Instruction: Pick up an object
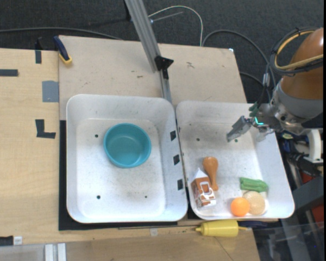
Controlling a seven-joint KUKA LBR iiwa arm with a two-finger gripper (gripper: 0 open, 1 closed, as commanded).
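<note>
Above the right bin (271, 162), up and right of the drumstick (210, 171), the gripper (249, 131) hovers with fingers spread apart, holding and touching nothing.

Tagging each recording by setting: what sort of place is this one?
Most likely a robotics lab bench set up for grasping trials. Two shallow white bins, left bin and right bin, sit side by side; toy food such as an orange ball lies in the right one; the arm's hand hovers above it.
</note>
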